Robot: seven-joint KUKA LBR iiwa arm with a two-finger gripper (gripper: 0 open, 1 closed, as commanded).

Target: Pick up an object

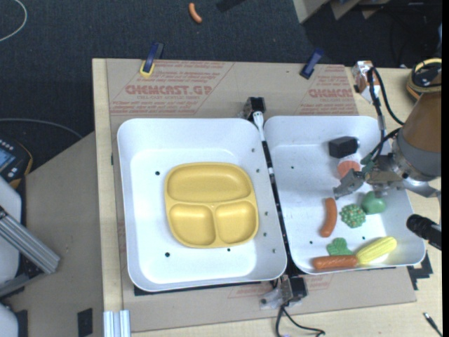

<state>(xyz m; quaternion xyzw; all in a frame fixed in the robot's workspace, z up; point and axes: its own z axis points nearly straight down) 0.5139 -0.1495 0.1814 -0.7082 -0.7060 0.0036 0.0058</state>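
Gripper sits low in the right bin, over the toy food; you can't tell its state from this angle, and nothing shows between its tips. Go for an isolated piece: the upright sausage has free space around it, so straddle it across its short axis. Count: two bins, one yellow tray in the left bin, two sausages, one corn, one black block.

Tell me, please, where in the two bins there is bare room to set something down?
Right bin: bare floor on its left half, between the dividing wall and the orange sausage. Its lower right is crowded with toy food around the gripper. Left bin: a bare margin rings the yellow tray.
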